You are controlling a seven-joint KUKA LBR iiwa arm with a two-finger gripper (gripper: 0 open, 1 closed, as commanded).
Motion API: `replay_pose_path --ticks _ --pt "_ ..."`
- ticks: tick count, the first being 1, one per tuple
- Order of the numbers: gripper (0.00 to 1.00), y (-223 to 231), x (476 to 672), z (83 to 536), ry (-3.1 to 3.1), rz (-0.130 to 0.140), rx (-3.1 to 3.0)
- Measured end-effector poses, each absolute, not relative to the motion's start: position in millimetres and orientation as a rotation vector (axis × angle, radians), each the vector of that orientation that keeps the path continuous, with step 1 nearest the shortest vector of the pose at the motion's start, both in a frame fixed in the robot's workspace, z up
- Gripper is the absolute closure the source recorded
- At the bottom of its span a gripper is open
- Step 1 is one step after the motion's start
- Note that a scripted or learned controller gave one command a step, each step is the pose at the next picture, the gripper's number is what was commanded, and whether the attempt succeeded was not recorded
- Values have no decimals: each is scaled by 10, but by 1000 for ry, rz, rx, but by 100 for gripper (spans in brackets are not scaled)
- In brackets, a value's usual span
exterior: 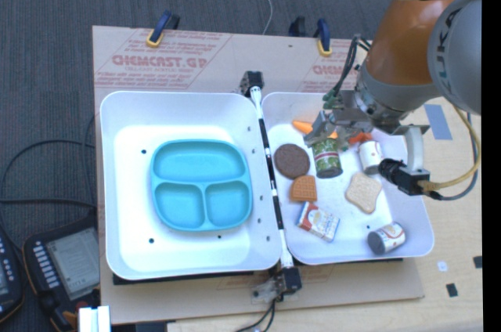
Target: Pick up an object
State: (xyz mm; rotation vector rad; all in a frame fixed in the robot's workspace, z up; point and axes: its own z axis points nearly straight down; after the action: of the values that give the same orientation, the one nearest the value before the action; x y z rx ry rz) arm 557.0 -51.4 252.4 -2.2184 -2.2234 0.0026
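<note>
You are looking down at the desk [196, 48] carrying two white bins; the left bin [125, 166] is holding a blue divided tray [202, 183]; the right bin [415, 236] is holding the objects. The gripper [329, 127] is hanging low over the right bin's upper middle, just above a green-labelled can [328, 158] standing upright; whether it is spread or pinching, you cannot tell, since the wrist is blocking it. A brown round cookie [292, 160] is lying left of the can; an orange waffle piece [304, 188], a small carton [318, 221], a toast slice [364, 193] and a tipped grey can [387, 237] are lying nearer the front; something orange, perhaps a carrot [301, 125], is peeking out beside the gripper.
</note>
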Motion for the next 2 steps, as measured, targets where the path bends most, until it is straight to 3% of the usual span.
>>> replay_pose_path --ticks 1,2 --pt "100 390 5069 2133 -2223 3 -2218" --pt "100 385 5076 2231 -2223 2 -2219"
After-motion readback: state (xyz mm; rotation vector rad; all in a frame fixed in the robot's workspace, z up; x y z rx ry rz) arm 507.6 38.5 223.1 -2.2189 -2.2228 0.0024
